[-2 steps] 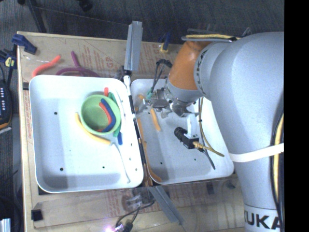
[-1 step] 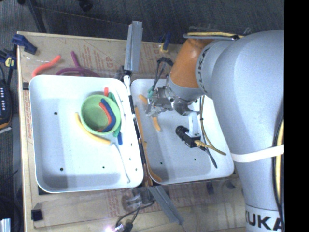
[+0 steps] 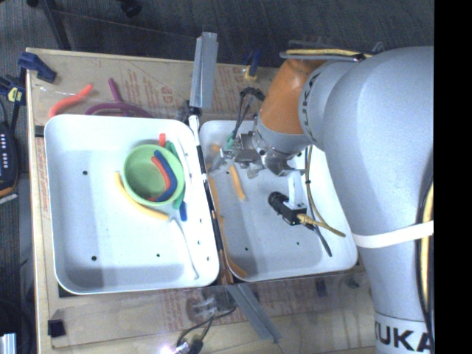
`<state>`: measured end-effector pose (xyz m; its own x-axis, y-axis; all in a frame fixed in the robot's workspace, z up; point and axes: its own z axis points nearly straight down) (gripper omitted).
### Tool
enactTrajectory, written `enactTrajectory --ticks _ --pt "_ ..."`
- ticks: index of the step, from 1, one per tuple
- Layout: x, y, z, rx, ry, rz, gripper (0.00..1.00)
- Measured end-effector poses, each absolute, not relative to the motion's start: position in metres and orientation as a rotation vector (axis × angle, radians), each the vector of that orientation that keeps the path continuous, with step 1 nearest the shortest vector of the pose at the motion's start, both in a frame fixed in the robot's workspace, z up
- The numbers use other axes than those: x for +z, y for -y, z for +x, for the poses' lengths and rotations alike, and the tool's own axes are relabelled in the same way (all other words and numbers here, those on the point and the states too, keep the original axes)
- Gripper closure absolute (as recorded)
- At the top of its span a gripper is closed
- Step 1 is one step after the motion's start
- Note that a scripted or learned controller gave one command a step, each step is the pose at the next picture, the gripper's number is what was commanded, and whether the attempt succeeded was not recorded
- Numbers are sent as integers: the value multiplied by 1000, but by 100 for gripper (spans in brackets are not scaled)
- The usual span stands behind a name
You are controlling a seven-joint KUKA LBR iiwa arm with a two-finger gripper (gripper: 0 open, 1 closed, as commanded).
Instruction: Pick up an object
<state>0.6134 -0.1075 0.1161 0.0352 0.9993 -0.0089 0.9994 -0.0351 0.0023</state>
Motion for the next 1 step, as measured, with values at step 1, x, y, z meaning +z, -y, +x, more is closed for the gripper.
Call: enactTrajectory --ticks 1 --pt "96 107 625 -7 -2167 2252 0"
